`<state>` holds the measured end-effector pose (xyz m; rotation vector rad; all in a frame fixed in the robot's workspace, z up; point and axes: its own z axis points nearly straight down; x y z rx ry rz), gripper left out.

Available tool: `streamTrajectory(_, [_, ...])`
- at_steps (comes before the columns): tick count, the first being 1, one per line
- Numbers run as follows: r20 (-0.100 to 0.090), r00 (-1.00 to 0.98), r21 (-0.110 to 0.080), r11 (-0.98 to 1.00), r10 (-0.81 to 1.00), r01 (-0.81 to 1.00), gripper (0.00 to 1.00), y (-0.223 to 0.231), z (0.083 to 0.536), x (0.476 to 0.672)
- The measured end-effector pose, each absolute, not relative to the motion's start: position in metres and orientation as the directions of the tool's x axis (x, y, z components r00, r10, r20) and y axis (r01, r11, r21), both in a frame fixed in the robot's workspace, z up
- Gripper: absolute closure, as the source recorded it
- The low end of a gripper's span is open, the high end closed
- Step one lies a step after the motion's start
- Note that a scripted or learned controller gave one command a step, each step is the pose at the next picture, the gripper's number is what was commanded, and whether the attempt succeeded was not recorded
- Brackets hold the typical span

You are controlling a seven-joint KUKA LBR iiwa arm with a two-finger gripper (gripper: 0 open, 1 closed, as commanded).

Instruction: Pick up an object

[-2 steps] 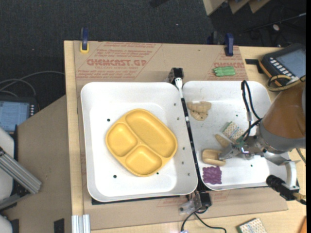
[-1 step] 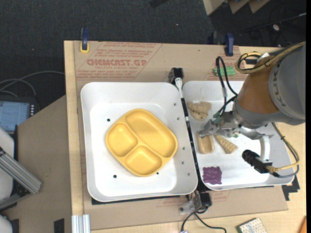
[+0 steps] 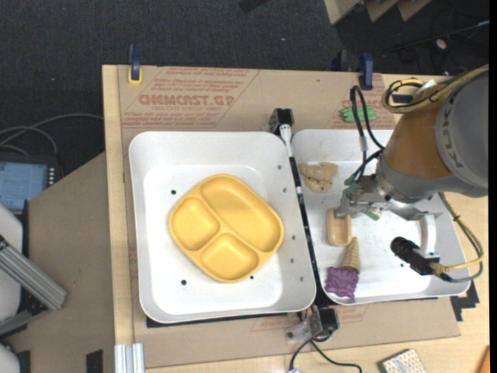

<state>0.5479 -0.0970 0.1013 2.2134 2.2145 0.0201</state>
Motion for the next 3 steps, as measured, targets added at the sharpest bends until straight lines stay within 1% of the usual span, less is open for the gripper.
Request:
streamTrajectory(1, [0.001,-0.008,0.013,0.008,1.000,1.000,1.00,-0.043,0.190,0.596])
streamTrajectory(2, [-0.004,0.003,0.007,-0.003,1.000,1.000,1.00,-0.096,0.214,0.617])
streamTrajectory(3, [0.003,-0.004,-0.006,0.004,1.000,1.000,1.00,-0.044,0.193,0.575])
